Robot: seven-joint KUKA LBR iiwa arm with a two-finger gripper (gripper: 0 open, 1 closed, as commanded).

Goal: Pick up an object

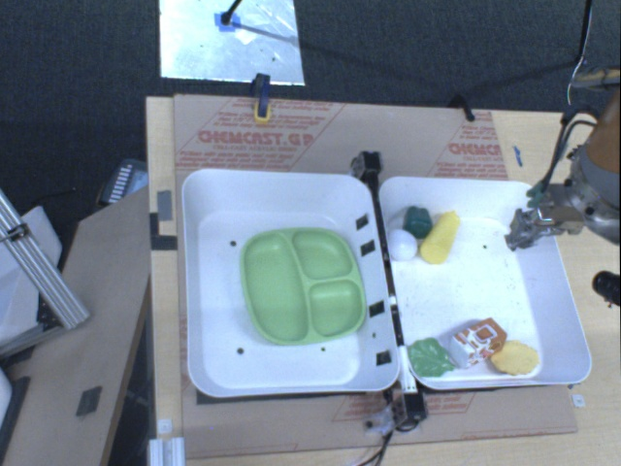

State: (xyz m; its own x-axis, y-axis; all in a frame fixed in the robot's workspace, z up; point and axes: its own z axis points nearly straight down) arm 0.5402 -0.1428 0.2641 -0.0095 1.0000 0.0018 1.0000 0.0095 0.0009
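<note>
"CHEMCAST GP" is printed in red on the brown sheet (291, 134) under the two bins. The pincer (524, 229) is seen over the right bin's (553, 289) far right rim; its state cannot be told. The orange-and-white packet (478, 341) lies near the bin's front, its print unreadable.

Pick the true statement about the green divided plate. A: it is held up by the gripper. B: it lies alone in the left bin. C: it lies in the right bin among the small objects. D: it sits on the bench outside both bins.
B: the green divided plate lies flat inside the left bin, while the small objects sit in the right bin, and the gripper is over that bin's far right edge.
</note>
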